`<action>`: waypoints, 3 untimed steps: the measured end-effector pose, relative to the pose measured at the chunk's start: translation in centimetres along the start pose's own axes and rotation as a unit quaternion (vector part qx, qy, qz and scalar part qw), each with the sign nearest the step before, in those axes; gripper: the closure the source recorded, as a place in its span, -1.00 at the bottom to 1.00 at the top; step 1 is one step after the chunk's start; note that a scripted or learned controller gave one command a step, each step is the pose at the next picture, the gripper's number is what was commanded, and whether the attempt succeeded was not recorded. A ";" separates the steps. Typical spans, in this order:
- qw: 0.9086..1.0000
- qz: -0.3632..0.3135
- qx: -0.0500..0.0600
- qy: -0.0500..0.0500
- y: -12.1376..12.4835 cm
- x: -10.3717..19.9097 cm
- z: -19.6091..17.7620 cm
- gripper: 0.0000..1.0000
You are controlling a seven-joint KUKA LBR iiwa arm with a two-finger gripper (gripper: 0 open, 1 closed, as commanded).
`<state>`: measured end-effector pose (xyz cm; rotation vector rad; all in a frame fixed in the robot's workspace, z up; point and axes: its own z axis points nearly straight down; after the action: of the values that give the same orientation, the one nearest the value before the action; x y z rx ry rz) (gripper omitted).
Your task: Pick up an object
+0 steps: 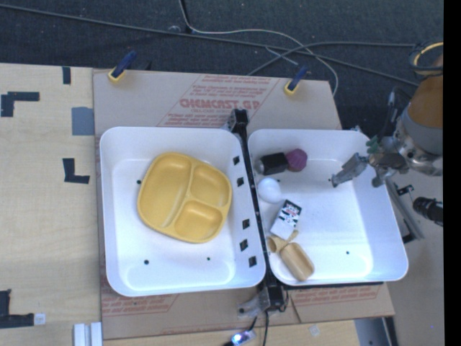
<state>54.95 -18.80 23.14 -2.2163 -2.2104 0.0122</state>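
- You have the gripper (346, 173) over the right bin (360, 265), near its far right side; its fingers (338, 179) hang above bare white floor with nothing between them, and you cannot tell whether they are open or closed.
- Your objects sit along the right bin's left side: a black cylinder (274, 163) touching a purple ball (297, 159), a white ball (269, 189) just below, then a small black-and-white box (286, 220), and a tan scoop (294, 259) nearest you.
- The left bin (119, 193) holds a yellow divided plate (185, 197).
- Both bins rest on cardboard (216, 99) on the desk (36, 193).
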 end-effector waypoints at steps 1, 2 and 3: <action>1.000 -0.002 -0.006 -0.001 0.3 0.0 -0.7 -1.00; 1.000 -0.002 -0.004 -0.001 0.4 -0.2 3.7 -1.00; 1.000 -0.002 -0.004 -0.001 -0.5 -0.1 8.6 -1.00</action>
<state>54.33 -18.84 14.54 -2.2173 -2.2187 0.0061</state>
